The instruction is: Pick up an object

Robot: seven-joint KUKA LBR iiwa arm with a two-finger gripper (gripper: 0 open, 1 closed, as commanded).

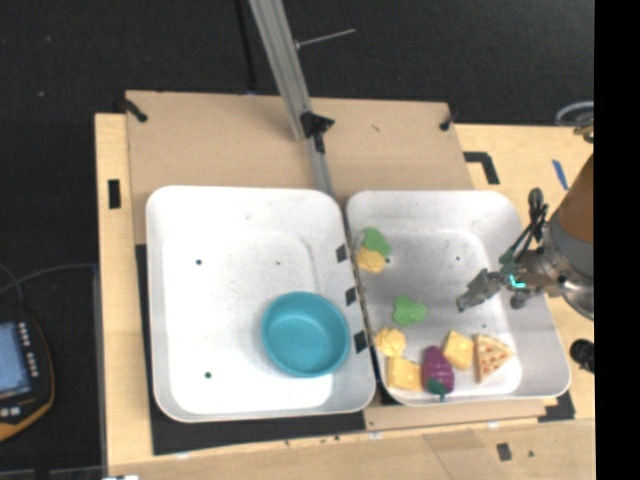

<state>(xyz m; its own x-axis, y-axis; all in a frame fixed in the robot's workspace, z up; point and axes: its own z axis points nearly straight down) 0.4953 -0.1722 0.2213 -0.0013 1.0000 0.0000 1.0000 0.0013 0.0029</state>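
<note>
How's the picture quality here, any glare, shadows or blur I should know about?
Camera view: lighting is even, with mild glare washing out the white bins; the blue bowl casts a soft shadow; the end effector looks slightly blurred and dark, and small toys such as the purple one lack fine detail.

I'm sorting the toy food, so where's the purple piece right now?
The purple piece lies in the right bin, near its front edge, between a yellow block and a yellow wedge, with the pizza slice further right.
</note>
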